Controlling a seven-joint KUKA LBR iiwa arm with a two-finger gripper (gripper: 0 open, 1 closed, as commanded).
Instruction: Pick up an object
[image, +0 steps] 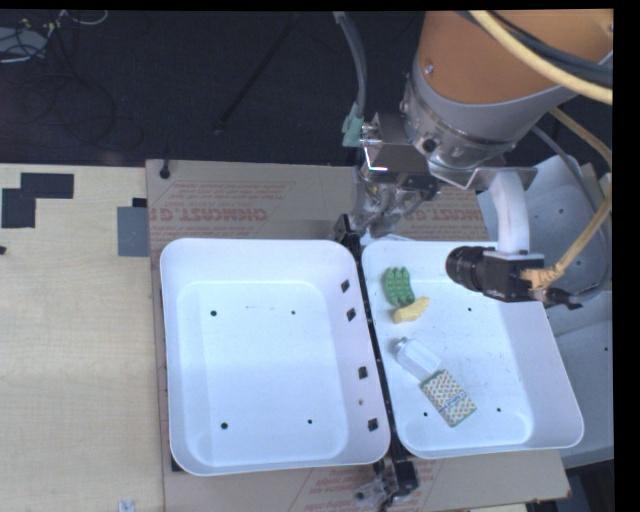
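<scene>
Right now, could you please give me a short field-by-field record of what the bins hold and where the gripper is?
left bin: white, nothing seen inside
right bin: white, holds four small items
green object: near the divider, at the far end
yellow piece: touching the green object's near side
clear item: middle of the bin, hard to identify
patterned packet: just nearer than the clear item
gripper: above the far rim between the bins, holding nothing visible
</scene>
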